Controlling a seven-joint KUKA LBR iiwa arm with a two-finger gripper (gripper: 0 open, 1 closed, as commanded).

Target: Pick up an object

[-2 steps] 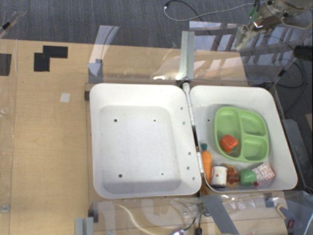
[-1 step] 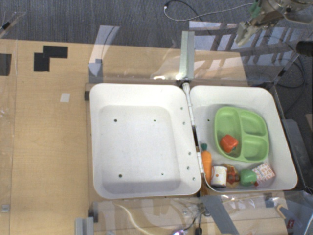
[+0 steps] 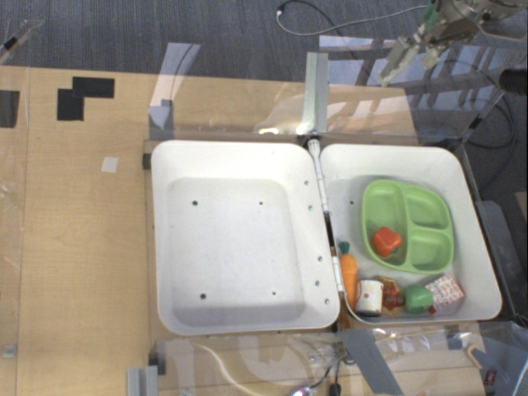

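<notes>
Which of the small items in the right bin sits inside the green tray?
The red-orange block, in the green tray's left compartment. The carrot, can and others lie on the bin floor.

Bench inventory, one slanted overhead view:
- L bin (image 3: 231, 238): white, shallow, sat left of divider; small dark dots on floor
- R bin (image 3: 396, 159): white, touched L bin along centre seam
- green tray (image 3: 410, 221): divided into compartments, lay in R bin, upper-mid
- red-orange item (image 3: 386, 240): sat in tray's lower-left compartment
- carrot (image 3: 350, 275): orange, lay along R bin's left wall, below tray
- small can (image 3: 370, 297): white w/ dark top, just beside carrot
- green item (image 3: 418, 298): at bin's front edge, right of can
- patterned red/white packet (image 3: 446, 291): just beside green item, front-right corner
- gripper (image 3: 412, 52): hung top right, beyond bins, well apart from all items; fingers too blurred to judge
- cable (image 3: 330, 19): looped on grey floor, top centre
</notes>
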